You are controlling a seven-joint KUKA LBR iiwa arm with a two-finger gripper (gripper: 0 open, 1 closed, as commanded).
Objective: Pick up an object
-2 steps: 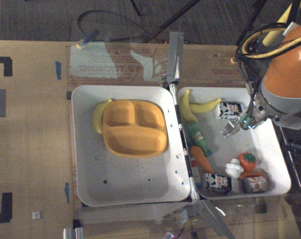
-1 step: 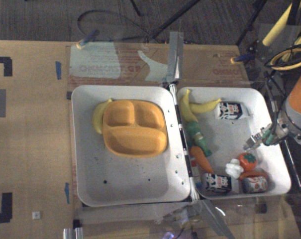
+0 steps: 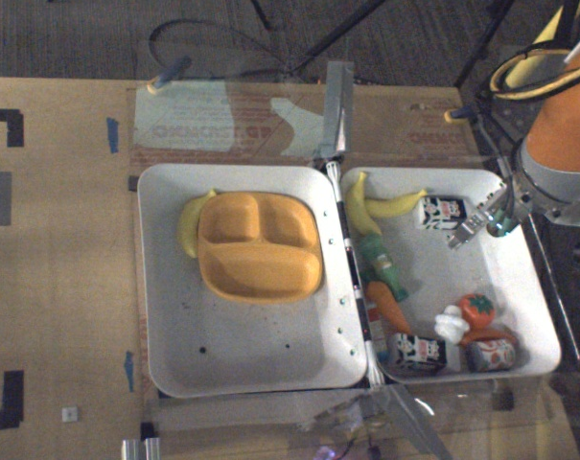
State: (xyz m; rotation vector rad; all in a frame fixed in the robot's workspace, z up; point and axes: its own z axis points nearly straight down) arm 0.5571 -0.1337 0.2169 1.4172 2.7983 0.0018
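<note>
One small black-and-white milk carton (image 3: 441,211) lies in the right white bin (image 3: 520,266), just beside the two-finger gripper (image 3: 474,223), whose open fingers hold nothing; light, stiff, probably best pinched across flat sides.

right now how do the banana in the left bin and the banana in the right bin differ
The left bin's banana lies mostly hidden under the orange divided plate, only its curved edge showing; the right bin's banana lies fully exposed. The left one runs top to bottom along the plate's left side; the right one bends in an L by the divider. Both are yellow.
</note>
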